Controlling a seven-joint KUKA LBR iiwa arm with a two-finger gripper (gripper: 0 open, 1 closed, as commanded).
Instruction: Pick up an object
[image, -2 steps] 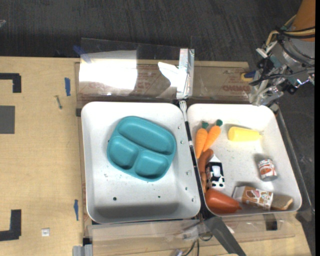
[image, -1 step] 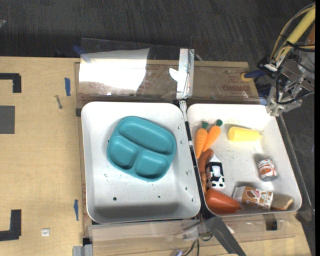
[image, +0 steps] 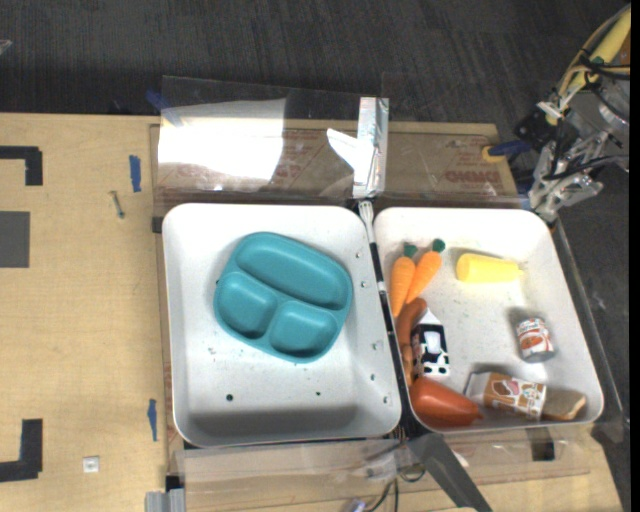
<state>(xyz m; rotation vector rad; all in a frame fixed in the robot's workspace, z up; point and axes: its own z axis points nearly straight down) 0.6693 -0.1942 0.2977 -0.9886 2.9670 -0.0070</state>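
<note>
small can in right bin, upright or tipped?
Tipped. The can lies on its side on the right bin floor, its round end facing the camera.

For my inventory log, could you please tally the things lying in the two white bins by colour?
Teal: 1, the divided plate
Orange: 2, the carrots
Yellow: 1, the block
Black and white: 1, the cow carton
Red-orange: 1, the pepper
Red and silver: 1, the can
Brown: 1, the bottle
Total: 8
</note>
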